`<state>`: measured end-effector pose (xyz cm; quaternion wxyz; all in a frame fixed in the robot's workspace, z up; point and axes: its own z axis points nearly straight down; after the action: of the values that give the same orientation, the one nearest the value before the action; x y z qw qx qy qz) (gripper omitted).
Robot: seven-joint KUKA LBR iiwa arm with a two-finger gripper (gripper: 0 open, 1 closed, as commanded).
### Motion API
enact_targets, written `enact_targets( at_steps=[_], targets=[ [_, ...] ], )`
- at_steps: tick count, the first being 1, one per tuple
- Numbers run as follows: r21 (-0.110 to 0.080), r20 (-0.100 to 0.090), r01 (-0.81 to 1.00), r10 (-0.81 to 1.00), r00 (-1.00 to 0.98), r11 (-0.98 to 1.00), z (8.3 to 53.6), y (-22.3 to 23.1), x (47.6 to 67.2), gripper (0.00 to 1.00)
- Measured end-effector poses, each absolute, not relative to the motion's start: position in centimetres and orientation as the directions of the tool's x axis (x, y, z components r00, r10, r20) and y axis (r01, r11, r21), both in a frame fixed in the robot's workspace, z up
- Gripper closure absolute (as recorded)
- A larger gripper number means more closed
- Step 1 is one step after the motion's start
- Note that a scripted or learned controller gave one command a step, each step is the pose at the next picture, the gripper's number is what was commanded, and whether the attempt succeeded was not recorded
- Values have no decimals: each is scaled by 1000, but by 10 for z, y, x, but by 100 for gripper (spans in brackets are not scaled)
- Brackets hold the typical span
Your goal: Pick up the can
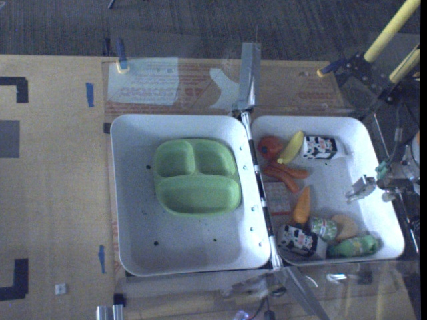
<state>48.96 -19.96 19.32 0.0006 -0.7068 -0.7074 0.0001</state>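
Tan worktop (53,179) carries two shallow white bins: the left white bin (133,245) holds a green divided plastic tray (197,177), the right white bin (353,131) holds toy food. The small green-labelled can (323,228) lies on its side near the front, wedged between a black-and-white carton (297,239) and a tan piece. Claw (363,187) hovers at the right rim, can't tell its opening; best come straight down, closing across the can's narrow width, clear of its neighbours.

The can (323,229) is small, with a green and white label and a pale round end. It lies on its side in the right bin (347,129), near the front wall. It rests between a black and white carton (297,239) and a tan, rounded item (346,226), touching both.
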Motion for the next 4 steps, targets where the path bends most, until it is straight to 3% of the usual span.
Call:
enact_targets(
  at_steps=[1, 2, 3, 4],
  targets=[
    [7, -2, 1000, 1000, -27, 27, 87, -170, 502, 0],
    [11, -4, 1000, 1000, -24, 24, 97, -171, 503, 100],
    [2, -1, 989, 989, -150, 150, 307, -120, 517, 100],
    [1, -1, 989, 989, -150, 150, 307, -120, 517, 0]
  ],
)
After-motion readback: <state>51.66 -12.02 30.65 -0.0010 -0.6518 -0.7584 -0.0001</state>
